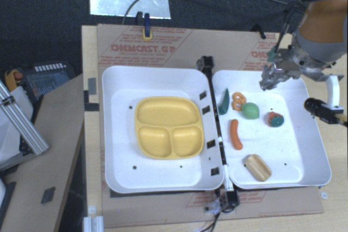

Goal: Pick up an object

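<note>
White bins sit side by side on the bench (89, 133): left bin (117, 117) holds a yellow divided tray (166, 126) at frame centre. Right bin (304, 144) holds the small objects. Grey arm (321, 19) with orange band enters upper right; gripper (268, 80) hangs over the right bin's upper edge, nothing seen between it, open or closed cannot tell. Tan bread roll (257, 167) lower centre-right, orange sausage (235, 134) above it, dark green pepper (224, 101) by the divider, green ball (250, 111), teal-red lump (275, 119), orange pretzel (238, 99).
</note>
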`<state>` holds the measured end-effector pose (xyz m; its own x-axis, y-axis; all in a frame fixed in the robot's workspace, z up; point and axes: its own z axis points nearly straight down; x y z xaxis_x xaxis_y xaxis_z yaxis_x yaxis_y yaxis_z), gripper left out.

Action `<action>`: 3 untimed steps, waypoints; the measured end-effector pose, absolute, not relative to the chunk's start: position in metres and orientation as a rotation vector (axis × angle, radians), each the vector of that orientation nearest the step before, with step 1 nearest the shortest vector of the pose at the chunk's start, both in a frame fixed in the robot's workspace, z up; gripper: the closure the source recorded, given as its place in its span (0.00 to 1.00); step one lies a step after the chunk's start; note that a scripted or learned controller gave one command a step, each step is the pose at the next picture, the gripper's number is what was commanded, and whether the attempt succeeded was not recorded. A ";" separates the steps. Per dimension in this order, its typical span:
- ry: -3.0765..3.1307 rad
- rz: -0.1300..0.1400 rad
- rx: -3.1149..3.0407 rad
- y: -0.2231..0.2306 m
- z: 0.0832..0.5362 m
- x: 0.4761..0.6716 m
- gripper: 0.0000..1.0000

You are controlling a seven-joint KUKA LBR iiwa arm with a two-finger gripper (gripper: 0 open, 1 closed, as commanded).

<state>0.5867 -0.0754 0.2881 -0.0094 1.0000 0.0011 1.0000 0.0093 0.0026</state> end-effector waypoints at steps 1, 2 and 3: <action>2.233 0.003 2.212 -0.022 0.263 0.580 1.00; 2.234 0.002 2.212 0.036 0.245 0.563 1.00; 2.233 0.001 2.213 0.083 0.224 0.551 1.00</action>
